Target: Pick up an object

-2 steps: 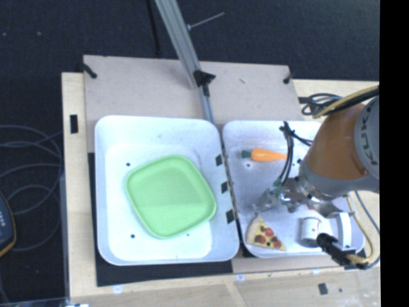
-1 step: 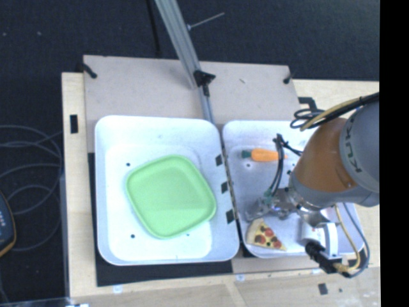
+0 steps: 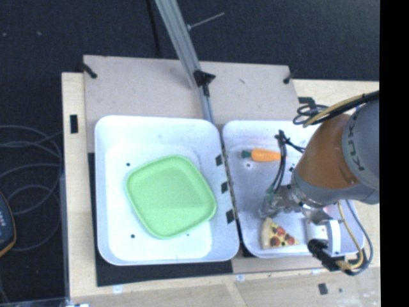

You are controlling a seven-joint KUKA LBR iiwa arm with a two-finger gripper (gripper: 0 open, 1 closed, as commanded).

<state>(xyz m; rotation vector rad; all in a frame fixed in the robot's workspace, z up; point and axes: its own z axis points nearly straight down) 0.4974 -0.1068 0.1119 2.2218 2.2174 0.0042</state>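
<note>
Near the front edge of the right white bin [image 3: 246, 133] lies a toy pizza slice [image 3: 277, 234], a pale wedge with red and dark spots on top. Just above it, the gripper [image 3: 273, 206] hangs low over the bin floor, close to the slice's upper tip; whether it touches the slice, or whether it is spread or pressed together, cannot be told, because the wrist hides it. Toward the back of the same bin lies a toy carrot [image 3: 263, 154], orange with a small green end pointing left, well apart from the slice. The grey arm [image 3: 335, 162], with its orange band, reaches in from the right and covers much of that bin's right side, with dark cables looping around it. Beside it, the left white bin [image 3: 112, 133] holds a light green square plate [image 3: 170, 196] with rounded corners, lying flat near the middle. Both bins sit side by side on a tan bench [image 3: 255, 91], and a metal pole [image 3: 179, 31] slants up from behind them.
</note>
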